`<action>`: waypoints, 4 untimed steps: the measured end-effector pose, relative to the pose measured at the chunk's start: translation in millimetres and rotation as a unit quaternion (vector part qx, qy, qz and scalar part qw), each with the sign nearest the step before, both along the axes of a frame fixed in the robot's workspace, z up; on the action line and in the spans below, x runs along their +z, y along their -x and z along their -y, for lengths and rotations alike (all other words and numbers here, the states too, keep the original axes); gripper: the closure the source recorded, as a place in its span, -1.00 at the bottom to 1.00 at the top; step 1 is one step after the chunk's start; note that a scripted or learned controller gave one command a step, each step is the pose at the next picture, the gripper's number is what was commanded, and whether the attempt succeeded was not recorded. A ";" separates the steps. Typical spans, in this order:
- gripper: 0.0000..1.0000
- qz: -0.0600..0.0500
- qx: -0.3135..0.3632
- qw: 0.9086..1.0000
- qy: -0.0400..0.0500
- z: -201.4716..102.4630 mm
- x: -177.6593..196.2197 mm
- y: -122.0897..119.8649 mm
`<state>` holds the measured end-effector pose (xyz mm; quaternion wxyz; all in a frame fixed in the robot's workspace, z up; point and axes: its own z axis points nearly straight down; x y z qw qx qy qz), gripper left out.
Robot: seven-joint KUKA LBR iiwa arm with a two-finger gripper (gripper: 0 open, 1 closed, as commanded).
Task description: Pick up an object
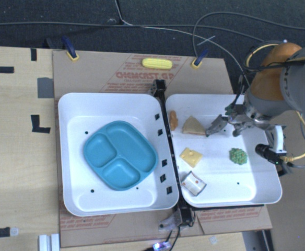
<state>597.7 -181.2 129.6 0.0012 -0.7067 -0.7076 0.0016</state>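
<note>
Gripper [226,128] low over right bin [265,192], near its back wall; pincer spread, nothing between the fingers. Nearest candidate: tan wedge [193,125], lying flat on the bin floor just to the view's left of the gripper, near finger [213,129] close to or touching its edge; hard to tell which.

Likely failures from here:
- Closing in place: probably shuts on air, since wedge sits beside the fingers, not between them.
- Descending off-centre: may nudge wedge toward the divider [167,135] instead of straddling it.
- Gripping the sloped faces: may squeeze wedge out of a partial hold.

Other contents of right bin: yellow block [190,157] toward the middle; green sprig [238,156] nearer the arm, well apart from wedge; small brown piece [173,120] against the divider; silver-and-white item [193,183] near the front. Left bin [69,140]: blue tray [120,154]. Beyond the bins, on cardboard [90,72]: yellow item [156,63].

Obstructions: none on top of wedge; brown piece and divider close behind it, limiting room for a push in that direction.
</note>
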 end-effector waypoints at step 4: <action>1.00 0.004 0.000 1.000 0.000 0.0 78.8 -2.5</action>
